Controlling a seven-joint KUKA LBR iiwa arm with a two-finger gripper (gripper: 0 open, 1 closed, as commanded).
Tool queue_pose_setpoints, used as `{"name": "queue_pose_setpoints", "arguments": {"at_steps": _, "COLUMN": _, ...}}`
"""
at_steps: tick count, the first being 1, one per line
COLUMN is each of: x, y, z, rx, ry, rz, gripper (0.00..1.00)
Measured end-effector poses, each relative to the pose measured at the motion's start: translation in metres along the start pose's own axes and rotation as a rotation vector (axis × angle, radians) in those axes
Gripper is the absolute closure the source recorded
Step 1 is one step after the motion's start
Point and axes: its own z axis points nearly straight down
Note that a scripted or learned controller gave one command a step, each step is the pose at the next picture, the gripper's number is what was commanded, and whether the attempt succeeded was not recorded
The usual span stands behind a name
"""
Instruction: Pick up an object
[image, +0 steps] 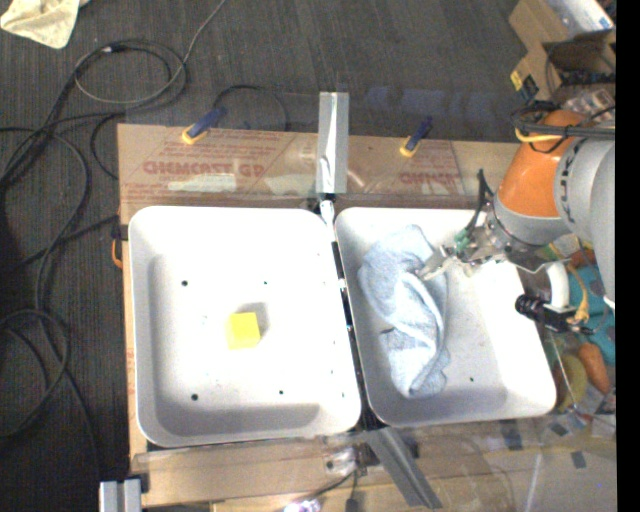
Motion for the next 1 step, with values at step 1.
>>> {"name": "queue_pose_setpoints", "arguments": {"at_steps": 1, "x": 0.0338, "y": -0.0093, "z": 0.0104, "rx": 0.004, "ry": -0.004, "rz": -0.051, "gripper": 0.0}}
